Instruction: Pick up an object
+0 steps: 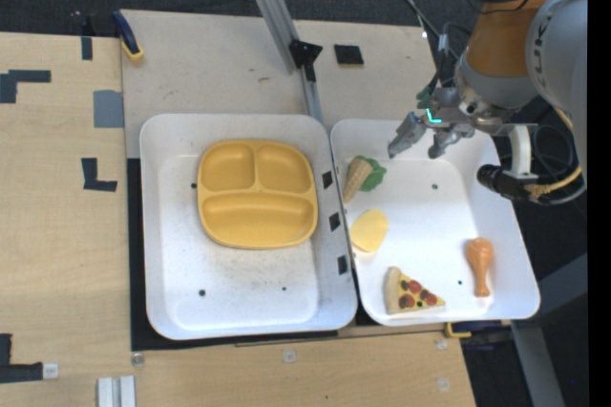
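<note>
Nothing picked up yet, tool hanging spread and empty over the right bin

The grey two-finger tool [424, 145] sits over the far end of the right shallow white bin [504, 233], fingers apart with nothing between them, so I'd say the grab itself is all still to do. Closest candidate is the tan cone-shaped toy with a green end [360, 174], just to the tool's left and a bit nearer the camera. Past that, near the tool but further toward the front, is the pale yellow round piece [369, 230]. The toy pizza slice [409, 291] and the orange toy drumstick [480, 264] are well apart from it at the front end. The yellow divided plastic plate [257, 193] lies in the left white bin [172, 233], far left of the tool.
</note>
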Action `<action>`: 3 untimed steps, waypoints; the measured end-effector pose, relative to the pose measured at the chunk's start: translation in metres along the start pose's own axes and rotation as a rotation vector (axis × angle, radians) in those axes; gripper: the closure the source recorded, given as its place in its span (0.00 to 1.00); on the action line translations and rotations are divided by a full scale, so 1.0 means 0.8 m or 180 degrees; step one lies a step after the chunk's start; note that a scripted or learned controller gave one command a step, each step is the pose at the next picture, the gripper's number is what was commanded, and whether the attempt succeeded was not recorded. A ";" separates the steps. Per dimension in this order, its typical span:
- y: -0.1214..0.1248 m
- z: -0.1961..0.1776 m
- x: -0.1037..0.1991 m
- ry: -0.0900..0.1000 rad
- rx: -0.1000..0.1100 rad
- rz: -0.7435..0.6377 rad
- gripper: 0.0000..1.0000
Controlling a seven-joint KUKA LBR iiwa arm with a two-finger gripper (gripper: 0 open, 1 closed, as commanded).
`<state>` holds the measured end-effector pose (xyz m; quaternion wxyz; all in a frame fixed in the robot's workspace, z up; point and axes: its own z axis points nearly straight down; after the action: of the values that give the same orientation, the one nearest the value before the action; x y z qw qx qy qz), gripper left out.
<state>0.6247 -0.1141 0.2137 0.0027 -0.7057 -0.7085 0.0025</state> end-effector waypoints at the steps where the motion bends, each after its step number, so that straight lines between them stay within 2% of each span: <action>1: 0.001 -0.001 0.000 -0.0001 -0.0006 -0.0001 0.00; 2: -0.010 0.079 0.004 -0.0001 0.0013 0.0000 0.00; 3: -0.010 0.160 0.002 -0.0007 -0.0004 0.0000 0.00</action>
<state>0.6160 -0.1129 0.0856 0.0015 -0.7057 -0.7085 0.0028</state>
